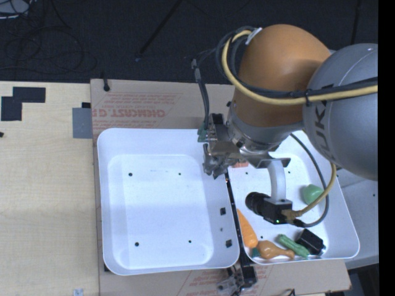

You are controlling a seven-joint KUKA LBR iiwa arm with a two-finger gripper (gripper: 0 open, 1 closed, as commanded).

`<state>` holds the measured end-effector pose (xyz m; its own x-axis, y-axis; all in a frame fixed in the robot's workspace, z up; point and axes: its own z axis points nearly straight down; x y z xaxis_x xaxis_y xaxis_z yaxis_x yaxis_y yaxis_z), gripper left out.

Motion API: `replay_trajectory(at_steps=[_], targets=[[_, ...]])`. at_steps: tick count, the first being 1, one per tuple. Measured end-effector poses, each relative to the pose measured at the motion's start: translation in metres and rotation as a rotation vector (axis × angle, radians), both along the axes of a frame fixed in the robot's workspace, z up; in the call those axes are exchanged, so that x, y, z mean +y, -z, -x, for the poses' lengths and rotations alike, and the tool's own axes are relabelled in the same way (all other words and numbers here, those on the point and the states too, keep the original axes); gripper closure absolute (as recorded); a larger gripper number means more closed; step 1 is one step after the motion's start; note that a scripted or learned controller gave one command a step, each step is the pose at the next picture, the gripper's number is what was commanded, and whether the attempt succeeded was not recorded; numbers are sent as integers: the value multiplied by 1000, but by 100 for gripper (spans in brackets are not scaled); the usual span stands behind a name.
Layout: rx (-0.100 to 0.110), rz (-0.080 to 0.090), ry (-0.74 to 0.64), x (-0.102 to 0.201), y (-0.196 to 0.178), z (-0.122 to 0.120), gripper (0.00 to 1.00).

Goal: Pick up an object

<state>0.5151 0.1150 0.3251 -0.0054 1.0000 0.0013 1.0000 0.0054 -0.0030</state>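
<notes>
My gripper (214,163) hangs low over the top left corner of the right bin (345,227), close to the wall between the two bins. The bulky orange and grey wrist hides most of it. In the right bin an orange carrot (247,228) lies along the left wall. A tan piece (272,250), a dark green piece (292,245) and a black block (310,240) lie by the front wall. A pale green object (311,193) rests near the right side. A small red-orange patch (241,163) peeks out under the wrist.
The left bin (111,184) lies beside the right one, sharing a dividing rim. Brown cardboard (142,106) lies under both bins, on a pale wooden bench. The arm covers the back half of the right bin.
</notes>
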Motion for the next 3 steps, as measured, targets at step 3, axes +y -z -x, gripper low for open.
replay_trajectory(at_steps=[3], targets=[[4, 4, 3, -4, -32, -34, 100]])
